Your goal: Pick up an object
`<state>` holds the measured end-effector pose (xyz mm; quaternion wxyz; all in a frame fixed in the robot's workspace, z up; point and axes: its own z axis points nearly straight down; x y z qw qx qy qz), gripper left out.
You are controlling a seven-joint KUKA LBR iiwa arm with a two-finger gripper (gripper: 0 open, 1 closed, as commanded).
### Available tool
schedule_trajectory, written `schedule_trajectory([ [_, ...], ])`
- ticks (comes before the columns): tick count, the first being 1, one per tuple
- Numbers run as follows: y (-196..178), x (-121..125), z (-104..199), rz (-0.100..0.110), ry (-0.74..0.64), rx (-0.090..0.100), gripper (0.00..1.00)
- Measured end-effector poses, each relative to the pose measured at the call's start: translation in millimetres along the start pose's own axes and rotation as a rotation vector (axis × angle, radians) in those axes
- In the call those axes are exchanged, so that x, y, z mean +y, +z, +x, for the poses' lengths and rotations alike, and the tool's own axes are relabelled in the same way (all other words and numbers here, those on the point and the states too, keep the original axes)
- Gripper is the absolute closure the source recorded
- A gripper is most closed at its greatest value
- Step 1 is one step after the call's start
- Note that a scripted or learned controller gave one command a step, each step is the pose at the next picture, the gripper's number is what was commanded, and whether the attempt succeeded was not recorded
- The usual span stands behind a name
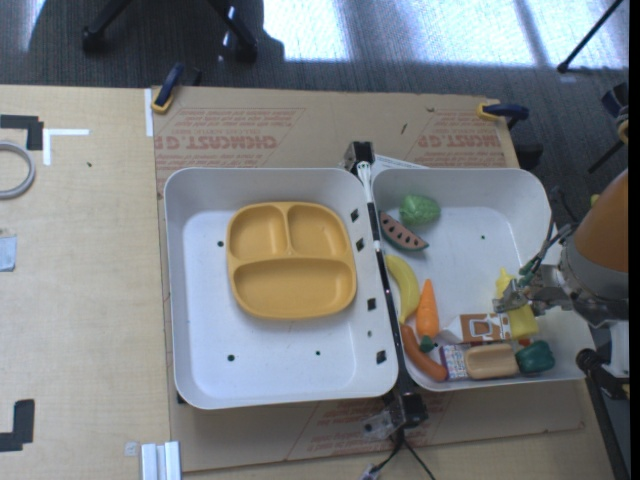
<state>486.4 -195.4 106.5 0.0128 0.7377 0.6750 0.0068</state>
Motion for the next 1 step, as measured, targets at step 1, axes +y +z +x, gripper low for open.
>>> schedule_trajectory([
  [1,-102.9,-11.6,75.4,0.026,-0.134,0.009,1.0],
])
